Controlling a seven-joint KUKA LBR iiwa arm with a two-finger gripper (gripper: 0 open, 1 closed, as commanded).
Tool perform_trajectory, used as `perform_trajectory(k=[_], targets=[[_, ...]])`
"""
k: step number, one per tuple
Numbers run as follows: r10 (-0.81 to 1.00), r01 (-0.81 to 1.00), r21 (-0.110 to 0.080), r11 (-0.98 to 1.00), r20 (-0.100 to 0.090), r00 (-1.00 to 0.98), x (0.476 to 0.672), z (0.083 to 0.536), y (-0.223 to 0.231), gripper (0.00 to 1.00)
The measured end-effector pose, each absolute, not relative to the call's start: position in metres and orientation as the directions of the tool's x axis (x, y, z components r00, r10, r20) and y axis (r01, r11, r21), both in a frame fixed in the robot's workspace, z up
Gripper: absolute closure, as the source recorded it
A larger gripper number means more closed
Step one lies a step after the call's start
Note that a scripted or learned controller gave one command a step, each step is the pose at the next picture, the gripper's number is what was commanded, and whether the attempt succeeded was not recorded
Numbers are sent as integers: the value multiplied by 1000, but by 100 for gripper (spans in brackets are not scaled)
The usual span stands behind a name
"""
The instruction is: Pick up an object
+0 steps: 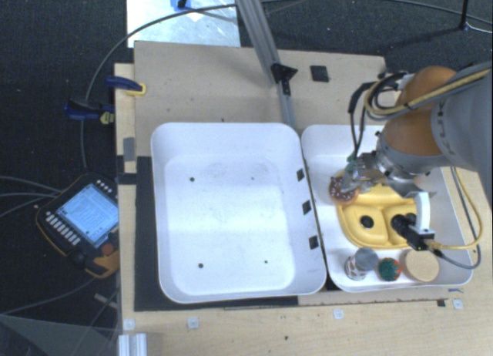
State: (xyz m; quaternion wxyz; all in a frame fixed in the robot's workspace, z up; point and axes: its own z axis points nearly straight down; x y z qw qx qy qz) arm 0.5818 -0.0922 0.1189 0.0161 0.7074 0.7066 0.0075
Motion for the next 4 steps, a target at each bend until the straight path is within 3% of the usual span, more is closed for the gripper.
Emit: perform_trajectory(k=[1, 3, 4], targets=[[1000, 1000, 4, 0, 0, 0, 577, 166, -97, 100], [1000, 1000, 4, 5, 0, -5, 579, 250, -97, 100], [1000, 1000, 3, 11, 2, -11, 590, 256, -40, 100]])
